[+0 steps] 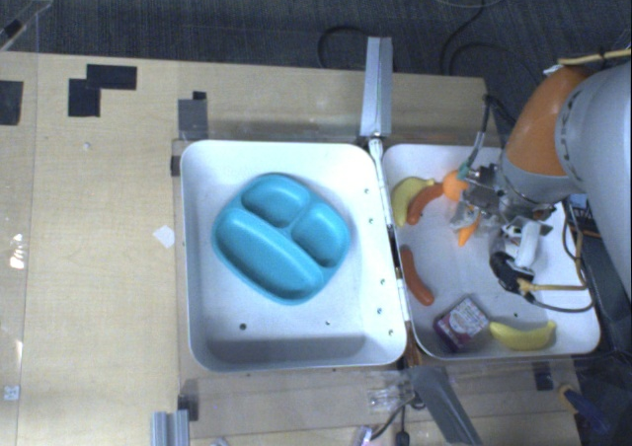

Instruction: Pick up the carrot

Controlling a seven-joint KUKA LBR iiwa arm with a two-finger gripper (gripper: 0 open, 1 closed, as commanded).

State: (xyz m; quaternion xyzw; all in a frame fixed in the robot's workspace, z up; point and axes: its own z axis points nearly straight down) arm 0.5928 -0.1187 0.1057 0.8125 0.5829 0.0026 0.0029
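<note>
The gripper (484, 199) hangs in the right bin, directly over the carrot (464, 227), whose long axis runs 12-to-6; its opening is unreadable.

The gripper (481, 199) hides most of what seems the carrot (454, 185)

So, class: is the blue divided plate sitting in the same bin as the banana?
No: the blue divided plate lies in the left bin, while the banana lies in the right bin.
</note>
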